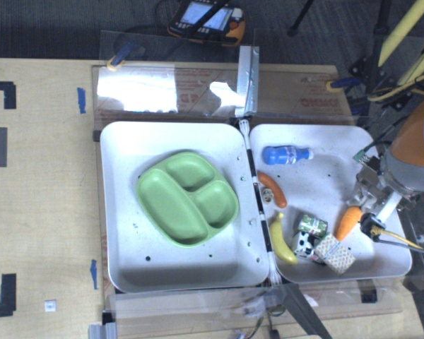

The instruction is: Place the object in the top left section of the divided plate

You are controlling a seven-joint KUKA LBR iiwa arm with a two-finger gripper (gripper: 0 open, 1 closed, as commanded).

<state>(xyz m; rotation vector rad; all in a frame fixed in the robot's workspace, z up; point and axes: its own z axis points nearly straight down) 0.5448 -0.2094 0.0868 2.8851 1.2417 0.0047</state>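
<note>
The job is at the pick-up step: the gripper (364,214) sits at three o'clock in the right bin (325,138), its fingers close around the top of the carrot (348,222), though I cannot tell whether they grip it. The green divided plate (187,198) lies in the left bin (120,189), its sections bare. Next, I judge, comes a firm close, a lift, and a carry toward nine o'clock to the plate's top left section.
</note>
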